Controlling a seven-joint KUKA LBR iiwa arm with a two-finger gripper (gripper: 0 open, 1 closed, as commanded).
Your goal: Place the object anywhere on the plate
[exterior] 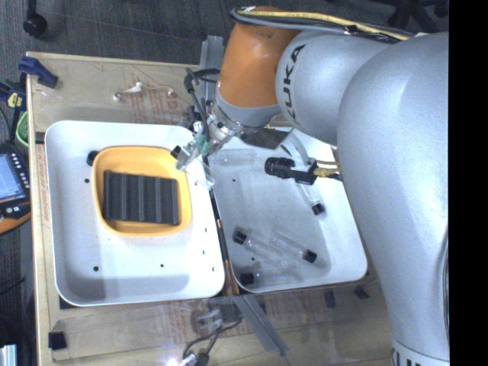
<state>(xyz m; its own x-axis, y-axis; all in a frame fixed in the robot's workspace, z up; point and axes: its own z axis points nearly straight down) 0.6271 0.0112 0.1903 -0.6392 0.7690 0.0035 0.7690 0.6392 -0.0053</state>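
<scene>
The grey arm (396, 166) takes up the right side. It stands highest above the bench and so closest to the lens. It bends toward the upper middle, where its orange band (252, 59) sits above the wrist. Below the band the gripper (195, 149) hangs at the far right corner of the plate (101, 175), over the seam where the two bins meet. It is small and blurred there, so whether it is open or closed cannot be told.

Underneath, the left bin (72, 265) carries the yellow plate, which lies flat in the bin's upper half. A dark ridged panel (143, 198) covers most of the plate's middle.

The right bin (347, 254) holds the loose things. A clear tube (276, 244) with black ends lies near the bin's lower middle. A second clear tube (311, 195) with a black cap lies toward the right wall. A small black-capped piece (248, 277) rests near the lower left corner. All three lie inside the right bin, well apart from the plate.

Below the bins is the wooden bench (114, 90). It has a blue clamp (36, 71) at its upper left corner and a handheld screen unit (9, 181) at its left edge. Farthest off is the dark floor (114, 14), where a chair caster (32, 26) stands near the top left.
</scene>
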